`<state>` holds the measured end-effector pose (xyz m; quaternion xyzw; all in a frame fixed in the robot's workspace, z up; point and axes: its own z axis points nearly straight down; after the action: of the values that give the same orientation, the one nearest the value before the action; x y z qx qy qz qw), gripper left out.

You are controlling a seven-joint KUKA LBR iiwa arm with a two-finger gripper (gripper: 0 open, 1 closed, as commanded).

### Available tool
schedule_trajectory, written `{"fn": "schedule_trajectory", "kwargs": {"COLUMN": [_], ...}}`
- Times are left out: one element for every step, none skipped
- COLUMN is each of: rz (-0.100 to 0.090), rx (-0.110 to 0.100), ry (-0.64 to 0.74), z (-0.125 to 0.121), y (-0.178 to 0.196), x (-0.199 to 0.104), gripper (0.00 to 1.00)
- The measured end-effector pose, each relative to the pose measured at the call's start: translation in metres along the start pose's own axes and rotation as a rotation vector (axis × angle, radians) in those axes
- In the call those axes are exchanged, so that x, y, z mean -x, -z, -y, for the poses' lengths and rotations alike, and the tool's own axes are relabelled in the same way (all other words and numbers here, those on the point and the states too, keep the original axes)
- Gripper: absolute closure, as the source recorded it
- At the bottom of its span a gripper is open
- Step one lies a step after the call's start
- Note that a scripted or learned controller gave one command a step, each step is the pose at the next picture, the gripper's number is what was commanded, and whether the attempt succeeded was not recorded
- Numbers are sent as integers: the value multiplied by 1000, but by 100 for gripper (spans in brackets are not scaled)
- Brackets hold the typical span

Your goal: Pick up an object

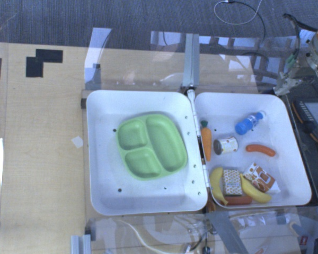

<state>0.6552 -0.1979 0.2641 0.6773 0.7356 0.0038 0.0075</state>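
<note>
Camera view is showing you two white bins on the counter. Left bin is holding a green divided plate. Right bin is carrying all the candidates: a blue bottle, a small tin, a carrot lying along the left wall, a red sausage, two bananas with a patterned box resting on them, and a printed packet just beside those.

The arm is sitting at the top right corner, above and outside the right bin. The tool is hanging over the clear guard beyond the bin's far right corner (blurred against the cables, so you cannot tell how far it is opened, and nothing is visibly held).

Every pickable thing is lying down-frame and to the left of the tool. Nearest is the blue bottle, near the far wall, its long axis running diagonally, cap end pointing toward the tool's corner. It is lying apart from its neighbours, as is the sausage; the banana pile is crowded and well apart from the tool.

Judgement: no pick is under way yet. You are looking at an approach step first, inward and down, and the bottle is likely rolling if pinched along its length.
</note>
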Motion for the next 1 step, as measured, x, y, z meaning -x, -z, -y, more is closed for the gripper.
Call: {"fn": "schedule_trajectory", "kwargs": {"rz": [-3], "rx": [-9], "ry": [-124], "z": [-13], "y": [-26], "x": [6], "gripper": [100]}}
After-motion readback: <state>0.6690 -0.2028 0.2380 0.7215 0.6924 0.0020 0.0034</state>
